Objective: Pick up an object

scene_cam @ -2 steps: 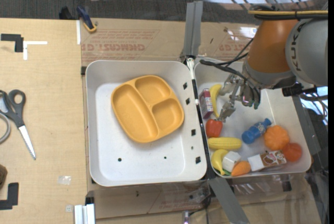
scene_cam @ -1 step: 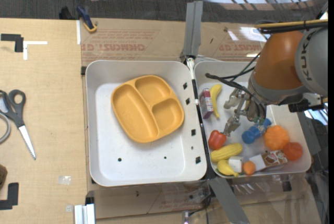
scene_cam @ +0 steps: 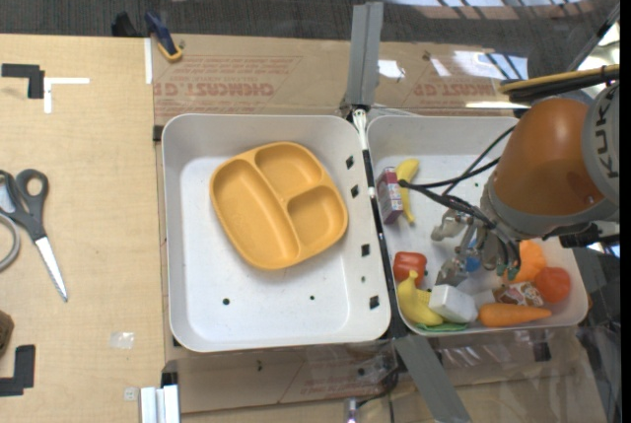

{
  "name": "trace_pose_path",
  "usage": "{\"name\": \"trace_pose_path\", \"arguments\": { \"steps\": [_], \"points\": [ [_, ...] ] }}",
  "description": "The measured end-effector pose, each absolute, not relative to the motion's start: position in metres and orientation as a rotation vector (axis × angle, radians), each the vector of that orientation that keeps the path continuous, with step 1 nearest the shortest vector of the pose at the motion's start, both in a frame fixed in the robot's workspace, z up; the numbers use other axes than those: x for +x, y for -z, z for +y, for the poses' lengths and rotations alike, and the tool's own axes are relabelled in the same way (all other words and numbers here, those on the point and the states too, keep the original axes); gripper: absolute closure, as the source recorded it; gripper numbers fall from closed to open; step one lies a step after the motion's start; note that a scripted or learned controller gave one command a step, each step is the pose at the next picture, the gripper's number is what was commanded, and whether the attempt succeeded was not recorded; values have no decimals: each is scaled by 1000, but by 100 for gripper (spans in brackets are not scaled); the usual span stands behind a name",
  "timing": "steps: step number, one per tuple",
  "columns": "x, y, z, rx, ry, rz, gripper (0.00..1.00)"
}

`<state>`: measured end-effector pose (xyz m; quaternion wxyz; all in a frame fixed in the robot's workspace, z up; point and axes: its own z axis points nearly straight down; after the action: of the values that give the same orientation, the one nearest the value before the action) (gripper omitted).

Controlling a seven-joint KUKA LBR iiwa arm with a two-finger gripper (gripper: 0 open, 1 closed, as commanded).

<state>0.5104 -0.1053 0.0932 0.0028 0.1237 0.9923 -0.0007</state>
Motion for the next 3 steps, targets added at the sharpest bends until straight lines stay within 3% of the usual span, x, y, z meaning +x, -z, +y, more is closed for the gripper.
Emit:
{"name": "trace_pose_path", "arguments": {
  "steps": [1, 2, 3],
  "points": [
    [568, -164, -131, 261, 1, 3127, 0],
    [536, -92, -183, 414, 0, 3112, 0],
    [538, -103, -183, 408, 2, 3107, 100]
  ]
}}
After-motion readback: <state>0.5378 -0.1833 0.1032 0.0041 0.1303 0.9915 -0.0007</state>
